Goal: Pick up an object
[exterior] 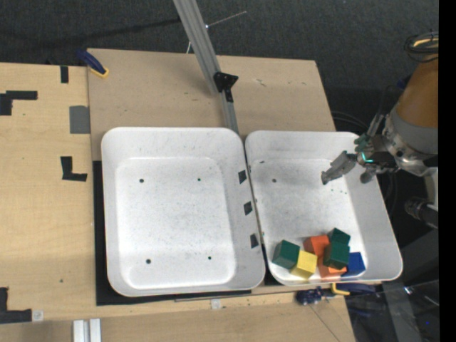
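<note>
Wooden table (178, 84) fills the scene, seen from above at a slant, carrying two shallow white bins side by side. Left bin (114, 191) sits at nine o'clock; right bin (285, 144) at three o'clock. From three o'clock a grey arm (420, 120) with an orange band reaches over the right bin's upper rim. Its end effector (343, 167) hangs above the bin floor; whether it is wide or narrow cannot be told, and nothing shows in its grasp. Small blocks (320, 254), green, yellow, orange and blue, cluster in the right bin's near corner, toward six o'clock from the end effector, well apart from it.
</note>
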`<state>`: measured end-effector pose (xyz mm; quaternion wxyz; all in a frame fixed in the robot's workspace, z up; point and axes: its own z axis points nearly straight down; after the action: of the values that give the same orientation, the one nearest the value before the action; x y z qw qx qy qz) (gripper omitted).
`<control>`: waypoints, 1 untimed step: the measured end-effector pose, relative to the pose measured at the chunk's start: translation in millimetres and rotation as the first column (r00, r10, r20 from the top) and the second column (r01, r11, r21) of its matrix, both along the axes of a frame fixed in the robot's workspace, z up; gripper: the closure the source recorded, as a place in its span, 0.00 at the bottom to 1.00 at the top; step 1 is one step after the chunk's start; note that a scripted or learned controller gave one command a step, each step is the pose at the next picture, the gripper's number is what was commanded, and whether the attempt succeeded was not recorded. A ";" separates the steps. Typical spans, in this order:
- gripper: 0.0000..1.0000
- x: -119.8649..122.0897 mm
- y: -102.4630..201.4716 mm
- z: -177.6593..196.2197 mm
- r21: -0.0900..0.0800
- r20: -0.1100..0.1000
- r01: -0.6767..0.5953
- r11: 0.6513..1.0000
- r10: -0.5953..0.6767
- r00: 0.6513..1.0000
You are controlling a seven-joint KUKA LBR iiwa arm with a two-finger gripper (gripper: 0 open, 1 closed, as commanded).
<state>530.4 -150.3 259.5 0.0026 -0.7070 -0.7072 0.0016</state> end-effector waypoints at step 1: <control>0.00 0.8 0.0 2.5 -0.001 0.005 -0.002 1.000 0.002 1.000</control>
<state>531.2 -150.3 262.0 0.0006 -0.7063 -0.7079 0.0003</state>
